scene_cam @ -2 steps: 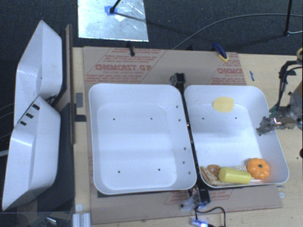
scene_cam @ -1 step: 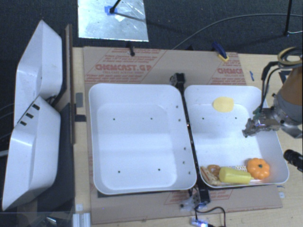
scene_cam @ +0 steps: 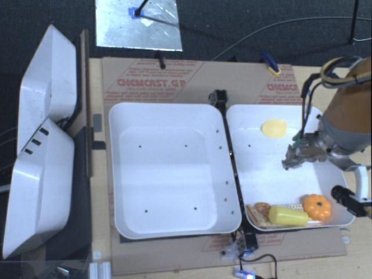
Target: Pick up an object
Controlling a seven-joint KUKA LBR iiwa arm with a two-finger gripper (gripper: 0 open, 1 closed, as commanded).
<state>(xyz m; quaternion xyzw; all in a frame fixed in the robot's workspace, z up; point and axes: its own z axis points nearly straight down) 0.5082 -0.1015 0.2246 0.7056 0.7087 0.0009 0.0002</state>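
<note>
The right bin (scene_cam: 256, 173) holds a flat pale yellow disc (scene_cam: 274, 128) near its far edge. Along its near edge lie a small brown pastry-like piece (scene_cam: 261, 210), a yellow-green oblong object (scene_cam: 287, 216) and a small orange pumpkin (scene_cam: 317, 207). My gripper (scene_cam: 296, 156) hangs over the right side of this bin, below the disc and above the near-edge cluster. It touches none of them and I see nothing between its fingers.
The left bin (scene_cam: 168, 167) sits beside the right one, with a black divider clamp (scene_cam: 218, 97) between them. Cables loop around the arm's orange wrist (scene_cam: 349, 106). A black fitting (scene_cam: 347, 199) juts in at the right bin's right edge, close to the pumpkin.
</note>
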